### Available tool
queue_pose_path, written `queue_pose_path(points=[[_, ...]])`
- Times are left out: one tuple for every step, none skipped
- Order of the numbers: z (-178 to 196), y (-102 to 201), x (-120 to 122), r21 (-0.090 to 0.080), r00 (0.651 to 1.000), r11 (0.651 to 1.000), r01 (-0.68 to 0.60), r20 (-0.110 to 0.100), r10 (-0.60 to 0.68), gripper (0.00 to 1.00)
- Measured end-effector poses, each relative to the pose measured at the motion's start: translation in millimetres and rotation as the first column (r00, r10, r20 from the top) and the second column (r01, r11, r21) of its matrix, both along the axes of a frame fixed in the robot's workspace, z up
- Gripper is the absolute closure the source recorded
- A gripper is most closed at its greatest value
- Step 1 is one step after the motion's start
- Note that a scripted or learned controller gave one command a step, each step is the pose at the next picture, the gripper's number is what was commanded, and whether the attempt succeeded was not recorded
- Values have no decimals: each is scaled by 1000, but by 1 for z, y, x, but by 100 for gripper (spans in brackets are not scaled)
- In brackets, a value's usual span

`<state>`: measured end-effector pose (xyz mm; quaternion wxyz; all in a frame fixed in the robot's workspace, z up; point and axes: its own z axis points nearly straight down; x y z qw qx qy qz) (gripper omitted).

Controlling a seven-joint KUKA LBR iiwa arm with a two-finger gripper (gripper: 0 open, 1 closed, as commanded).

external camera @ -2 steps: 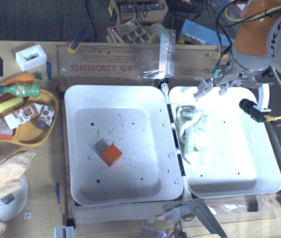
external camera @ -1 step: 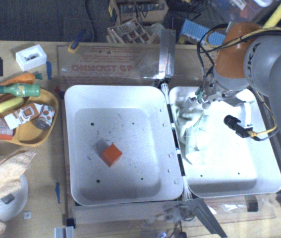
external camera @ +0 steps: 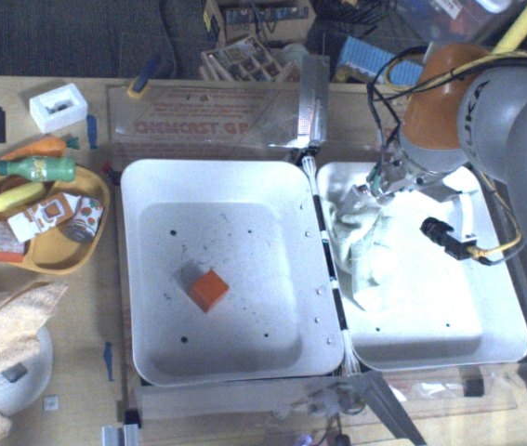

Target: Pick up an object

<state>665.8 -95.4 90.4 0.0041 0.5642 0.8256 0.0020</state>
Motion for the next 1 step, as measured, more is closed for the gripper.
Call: queue_pose_path(points=[[12, 0, 2, 1, 1000, 1000, 0, 6, 0, 100]])
